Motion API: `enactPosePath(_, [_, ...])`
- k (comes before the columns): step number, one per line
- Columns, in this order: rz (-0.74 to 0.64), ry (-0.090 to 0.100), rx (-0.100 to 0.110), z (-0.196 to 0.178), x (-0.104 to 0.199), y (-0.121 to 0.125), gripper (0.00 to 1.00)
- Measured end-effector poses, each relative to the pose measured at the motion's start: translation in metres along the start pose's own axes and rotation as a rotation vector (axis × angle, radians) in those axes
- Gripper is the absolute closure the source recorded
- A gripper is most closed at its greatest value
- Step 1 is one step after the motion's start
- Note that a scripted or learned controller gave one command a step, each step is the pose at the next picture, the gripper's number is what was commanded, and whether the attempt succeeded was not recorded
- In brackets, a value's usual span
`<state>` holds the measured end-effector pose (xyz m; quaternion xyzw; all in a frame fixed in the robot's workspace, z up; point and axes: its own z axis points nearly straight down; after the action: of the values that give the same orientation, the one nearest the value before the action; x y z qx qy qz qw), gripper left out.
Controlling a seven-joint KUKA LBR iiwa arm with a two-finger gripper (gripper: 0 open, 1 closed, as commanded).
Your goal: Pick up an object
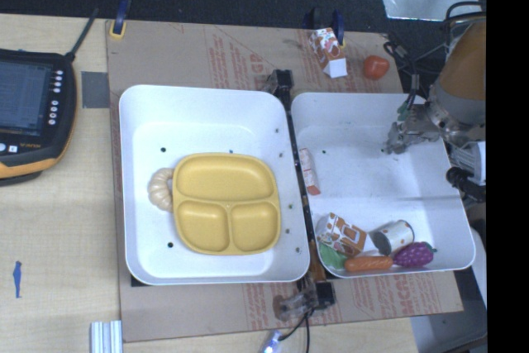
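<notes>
I see the gripper (400, 136) low over the upper part of the right bin (364, 178), and I cannot tell its state; nothing shows in its grasp. The nearest pickable things lie along that bin's near edge: a small carton (341, 235), a carrot (369, 264), a metal can (393, 236) and purple grapes (413, 255); the left bin (145, 128) bears a yellow divided plate (225, 202)

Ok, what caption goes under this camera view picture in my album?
Robot gripper hovers over the right bin above toy food; a yellow tray fills the left bin.
</notes>
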<state>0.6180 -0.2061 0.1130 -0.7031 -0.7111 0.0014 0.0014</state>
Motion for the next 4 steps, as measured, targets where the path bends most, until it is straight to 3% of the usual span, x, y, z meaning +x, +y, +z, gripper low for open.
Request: enactPosePath(4, [-0.011, -0.002, 0.001, -0.042, -0.002, 0.001, 1.0])
